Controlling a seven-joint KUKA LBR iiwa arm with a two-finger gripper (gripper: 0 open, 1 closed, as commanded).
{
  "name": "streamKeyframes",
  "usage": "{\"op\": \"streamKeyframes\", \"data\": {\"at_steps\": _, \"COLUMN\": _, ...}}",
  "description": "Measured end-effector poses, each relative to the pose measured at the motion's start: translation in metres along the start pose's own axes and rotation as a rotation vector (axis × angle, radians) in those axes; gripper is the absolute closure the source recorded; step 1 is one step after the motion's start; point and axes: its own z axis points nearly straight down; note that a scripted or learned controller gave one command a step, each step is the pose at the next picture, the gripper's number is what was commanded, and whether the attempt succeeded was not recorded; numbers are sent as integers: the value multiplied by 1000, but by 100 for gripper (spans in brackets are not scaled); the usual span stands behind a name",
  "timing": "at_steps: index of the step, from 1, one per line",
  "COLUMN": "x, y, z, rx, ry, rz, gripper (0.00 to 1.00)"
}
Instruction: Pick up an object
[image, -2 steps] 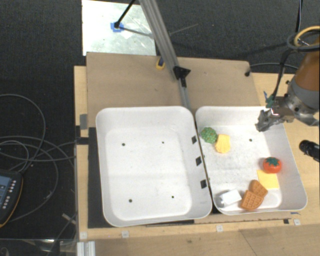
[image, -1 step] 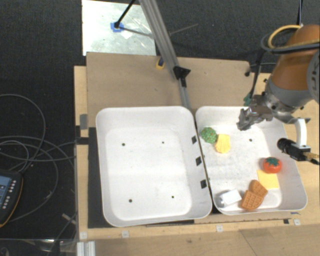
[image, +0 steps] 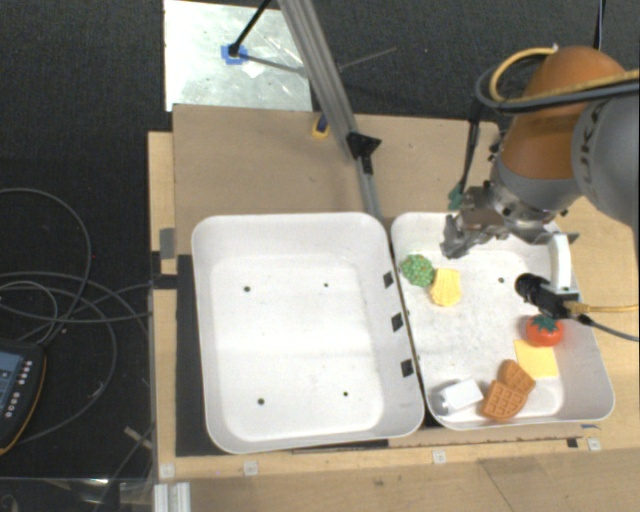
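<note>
The right bin (image: 580, 400) holds several small items: a green broccoli-like piece (image: 417, 269), a yellow piece (image: 446, 287) beside it, a red tomato-like piece (image: 544, 329), a yellow slab (image: 538, 359), an orange waffle (image: 508, 391) and a white block (image: 459, 396). My gripper (image: 456, 244) hangs over the bin's far left corner, just above and right of the green piece and above the yellow one. Nothing shows between its fingers. The orange band and grey wrist (image: 550, 140) rise to the upper right.
The left bin (image: 290, 330) lies beside the right one, its shared rim carrying black clips (image: 397, 321). A slanted grey pole (image: 335, 90) crosses the bench behind the bins. Cables lie on the dark floor at left.
</note>
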Motion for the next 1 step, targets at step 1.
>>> {"op": "streamKeyframes", "data": {"at_steps": 1, "x": 55, "y": 21, "z": -6, "rx": -4, "ry": -2, "rz": -1, "gripper": 100}}
